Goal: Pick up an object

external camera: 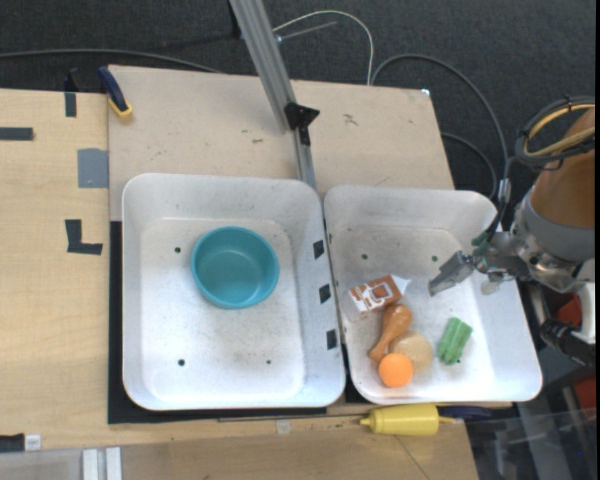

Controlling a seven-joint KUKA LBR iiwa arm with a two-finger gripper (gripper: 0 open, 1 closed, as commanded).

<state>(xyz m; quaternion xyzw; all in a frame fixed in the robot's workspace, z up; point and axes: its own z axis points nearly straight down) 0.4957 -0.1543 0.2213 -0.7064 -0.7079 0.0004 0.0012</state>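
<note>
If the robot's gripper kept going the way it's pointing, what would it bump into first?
Probably the small orange-and-white packet. The gripper points left and slightly down across the right bin, and the packet lies next along that line. Its height above the bin is unclear, so it might pass over.

a robotics lab: plywood bench (pixel 40 268) with tape marks, loose cables (pixel 430 78), two white bins (pixel 140 298).

Single fixed cam above bench (pixel 40 218), slanted downward, both bins in frame (arm (pixel 565 203) enters right).
</note>
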